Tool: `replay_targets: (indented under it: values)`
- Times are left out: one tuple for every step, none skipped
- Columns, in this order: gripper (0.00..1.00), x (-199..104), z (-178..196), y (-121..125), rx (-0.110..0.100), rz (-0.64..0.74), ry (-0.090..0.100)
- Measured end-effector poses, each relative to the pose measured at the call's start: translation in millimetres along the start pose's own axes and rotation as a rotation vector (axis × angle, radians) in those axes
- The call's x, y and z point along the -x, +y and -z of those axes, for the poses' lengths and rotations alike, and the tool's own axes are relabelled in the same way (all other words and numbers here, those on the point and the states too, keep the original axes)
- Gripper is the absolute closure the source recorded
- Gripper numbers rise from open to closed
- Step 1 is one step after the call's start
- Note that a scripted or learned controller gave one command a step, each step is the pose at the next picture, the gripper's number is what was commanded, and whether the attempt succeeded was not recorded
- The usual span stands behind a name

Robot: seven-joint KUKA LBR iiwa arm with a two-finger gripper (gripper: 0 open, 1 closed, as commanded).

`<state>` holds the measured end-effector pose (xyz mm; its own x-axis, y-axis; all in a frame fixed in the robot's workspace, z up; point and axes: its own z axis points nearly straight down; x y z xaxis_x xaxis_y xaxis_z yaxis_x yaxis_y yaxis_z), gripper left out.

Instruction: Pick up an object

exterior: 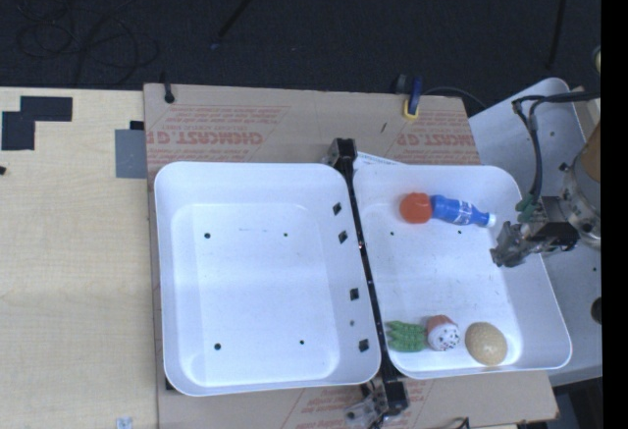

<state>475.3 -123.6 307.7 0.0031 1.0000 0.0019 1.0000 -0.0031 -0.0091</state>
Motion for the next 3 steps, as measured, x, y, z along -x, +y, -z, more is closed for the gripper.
replay_targets:
  values:
    - [1.00,0.5,9.2,-0.3,-0.003,0.000,0.001]
    - [1.00,1.0,18.3,-0.4,-0.006,0.002,0.001]
    - [1.00,0.2,14.1,0.4,0.006,0.002,-0.002]
